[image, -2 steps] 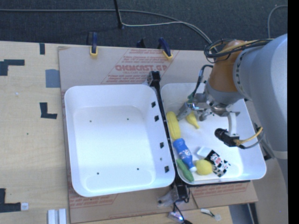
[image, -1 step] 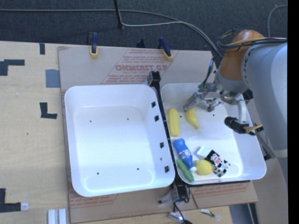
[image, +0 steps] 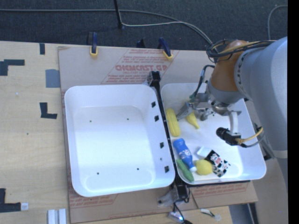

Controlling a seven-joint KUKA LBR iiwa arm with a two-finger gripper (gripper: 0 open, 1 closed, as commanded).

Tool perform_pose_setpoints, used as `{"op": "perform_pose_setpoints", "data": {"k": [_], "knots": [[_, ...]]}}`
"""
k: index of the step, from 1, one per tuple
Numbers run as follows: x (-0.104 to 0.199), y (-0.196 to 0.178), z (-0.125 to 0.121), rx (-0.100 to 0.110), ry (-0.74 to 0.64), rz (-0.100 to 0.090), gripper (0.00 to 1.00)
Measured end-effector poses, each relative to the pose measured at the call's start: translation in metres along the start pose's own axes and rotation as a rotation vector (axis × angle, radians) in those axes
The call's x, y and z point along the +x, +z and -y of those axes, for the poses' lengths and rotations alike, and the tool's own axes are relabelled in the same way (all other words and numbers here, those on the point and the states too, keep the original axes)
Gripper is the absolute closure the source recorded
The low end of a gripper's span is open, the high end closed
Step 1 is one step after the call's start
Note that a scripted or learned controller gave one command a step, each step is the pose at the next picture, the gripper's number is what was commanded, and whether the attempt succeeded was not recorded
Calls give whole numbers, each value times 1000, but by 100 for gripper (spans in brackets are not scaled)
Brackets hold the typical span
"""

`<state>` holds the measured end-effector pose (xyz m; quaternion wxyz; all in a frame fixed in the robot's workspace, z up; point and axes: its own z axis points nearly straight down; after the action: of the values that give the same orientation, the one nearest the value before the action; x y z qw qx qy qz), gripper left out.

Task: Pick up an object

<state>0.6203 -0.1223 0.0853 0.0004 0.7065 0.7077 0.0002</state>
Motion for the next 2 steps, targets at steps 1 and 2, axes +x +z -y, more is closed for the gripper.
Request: {"op": "perform_pose_setpoints", "data": {"k": [1,2], "knots": [[-6,0,-10,0,1,0,0],[-51,0,-21,0,3,1,0]]}}
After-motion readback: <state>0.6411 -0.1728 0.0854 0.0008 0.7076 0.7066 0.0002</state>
